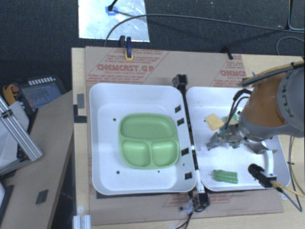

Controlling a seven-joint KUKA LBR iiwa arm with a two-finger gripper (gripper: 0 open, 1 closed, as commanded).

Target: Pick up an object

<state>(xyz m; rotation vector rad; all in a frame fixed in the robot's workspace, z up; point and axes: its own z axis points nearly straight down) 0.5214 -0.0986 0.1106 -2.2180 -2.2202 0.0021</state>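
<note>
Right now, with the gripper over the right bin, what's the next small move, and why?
Probably shift the gripper toward the yellow object just beyond it, then descend. The gripper hangs over bare floor of the right bin, between the yellow object and the green object, with nothing seen between its fingers.

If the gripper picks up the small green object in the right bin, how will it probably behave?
The green object lies flat and elongated near the right bin's front wall, so it probably will not roll. It looks small, likely light. Its bumpy surface may give some grip.
</note>
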